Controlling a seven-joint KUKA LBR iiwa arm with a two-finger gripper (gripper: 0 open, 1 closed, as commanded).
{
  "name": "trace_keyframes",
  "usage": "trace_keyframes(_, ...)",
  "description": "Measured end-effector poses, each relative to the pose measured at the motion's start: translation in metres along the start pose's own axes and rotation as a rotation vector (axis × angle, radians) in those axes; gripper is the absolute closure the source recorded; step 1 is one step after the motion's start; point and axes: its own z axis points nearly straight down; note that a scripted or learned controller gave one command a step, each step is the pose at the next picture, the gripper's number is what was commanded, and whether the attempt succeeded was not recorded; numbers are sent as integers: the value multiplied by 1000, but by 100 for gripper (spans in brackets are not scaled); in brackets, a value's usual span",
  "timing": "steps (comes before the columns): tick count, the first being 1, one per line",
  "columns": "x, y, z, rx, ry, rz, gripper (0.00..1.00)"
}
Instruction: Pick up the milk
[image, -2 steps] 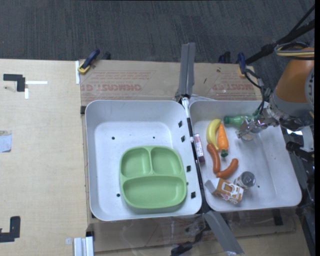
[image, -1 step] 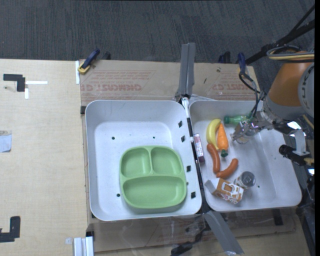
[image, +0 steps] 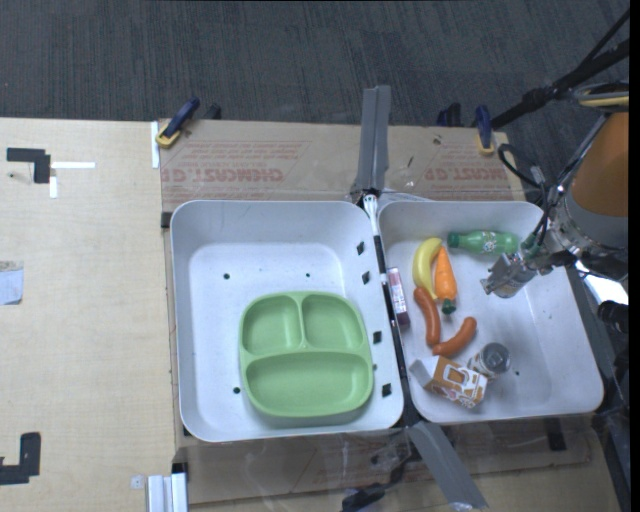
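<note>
A pale wooden tabletop (image: 80, 330), partly covered by a sheet of brown cardboard (image: 270, 160), carries two shallow white bins side by side. The left bin (image: 200, 250) holds a green divided plate (image: 305, 355) lying flat toward its near right corner. The right bin (image: 570, 380) holds the smaller items. The grey arm (image: 585, 235), its orange band (image: 605, 170) visible near the frame's right edge, reaches in from the right and slants down and leftward over the right bin, with black cables looped above it. Its gripper (image: 505, 278) hangs over the far half of that bin, just beside the green bottle (image: 485, 241), which lies on its side along the far wall; whether the jaws are released or clenched cannot be told from this angle, and nothing is seen between them. The milk (image: 460, 381), a small orange-and-white carton, lies tilted near the bin's near wall, well apart from the gripper. Just beside it on the far right side sits a small metal can (image: 494, 357). Toward the bin's left side lie a yellow banana (image: 427, 265), with an orange carrot (image: 445, 278) touching it, and below them two reddish sausages (image: 430, 316) set end to end. A dark red wrapped bar (image: 397, 297) lies along the rim between the bins.
</note>
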Motion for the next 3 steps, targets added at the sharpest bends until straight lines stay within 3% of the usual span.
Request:
trace_keyframes(1,0,0,1,1,0,0,0)
trace_keyframes(2,22,-40,85,-12,-7,-143,0)
trace_keyframes(3,7,-80,-16,-1,-1,-245,0)
